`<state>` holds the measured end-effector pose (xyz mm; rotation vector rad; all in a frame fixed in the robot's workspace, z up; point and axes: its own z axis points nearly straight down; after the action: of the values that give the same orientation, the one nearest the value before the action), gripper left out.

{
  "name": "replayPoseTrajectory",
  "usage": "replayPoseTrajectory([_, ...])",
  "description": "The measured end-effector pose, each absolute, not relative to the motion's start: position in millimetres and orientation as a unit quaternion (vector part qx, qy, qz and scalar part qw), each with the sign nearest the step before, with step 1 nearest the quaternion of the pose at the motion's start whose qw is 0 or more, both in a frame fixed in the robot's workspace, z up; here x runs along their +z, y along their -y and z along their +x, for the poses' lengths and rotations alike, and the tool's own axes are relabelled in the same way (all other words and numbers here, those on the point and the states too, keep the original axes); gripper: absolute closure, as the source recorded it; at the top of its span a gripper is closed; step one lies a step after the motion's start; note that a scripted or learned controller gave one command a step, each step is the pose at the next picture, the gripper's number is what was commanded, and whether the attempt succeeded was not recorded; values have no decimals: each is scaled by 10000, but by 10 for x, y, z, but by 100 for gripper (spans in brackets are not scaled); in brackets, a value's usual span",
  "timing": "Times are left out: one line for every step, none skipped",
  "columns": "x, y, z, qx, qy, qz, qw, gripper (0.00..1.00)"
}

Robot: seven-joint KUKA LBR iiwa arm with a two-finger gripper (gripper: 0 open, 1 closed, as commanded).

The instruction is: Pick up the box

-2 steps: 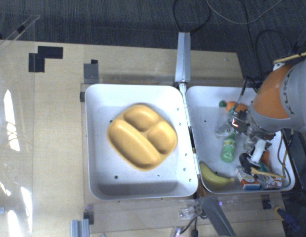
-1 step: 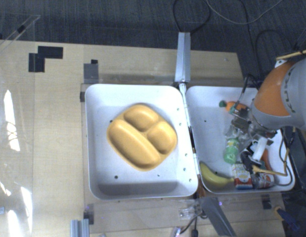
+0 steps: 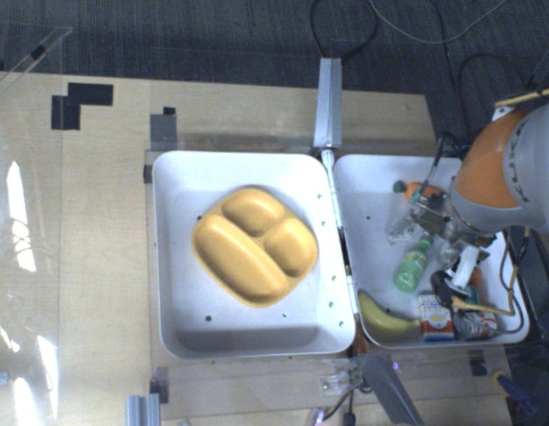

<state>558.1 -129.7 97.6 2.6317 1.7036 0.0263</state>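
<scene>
**Small carton boxed in at the near wall of the right bin**

The box (image 3: 436,318) is a small red-and-white carton in the right bin (image 3: 372,180). It sits just right of the banana (image 3: 386,315), touching or nearly touching the banana's tip, and hard against the bin's near wall. It looks light and fairly stiff, probably thin card that would dent under a hard squeeze, with smooth printed faces that could slip. The best hold is likely across its two broad faces from above.

Room is tight. On the box's side away from the banana a dark, shiny item (image 3: 474,325) presses close. I cannot tell whether it is a can or a packet. A green bottle (image 3: 411,269) lies just beyond the banana, towards the bin's middle. The near wall blocks any low approach, so a straight descent looks like the only clean way in.

The gripper (image 3: 434,223) hangs further from the banana than the bottle does, over the bin's middle, with nothing seen in it. Whether it is open or closed cannot be told.
</scene>
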Motion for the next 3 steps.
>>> replayPoseTrajectory([876,1397,5641,55,-5963,8027,15,0])
replayPoseTrajectory([976,1397,5666,65,-5972,8020,30,100])
replayPoseTrajectory([975,1399,5665,65,-5968,8024,30,0])
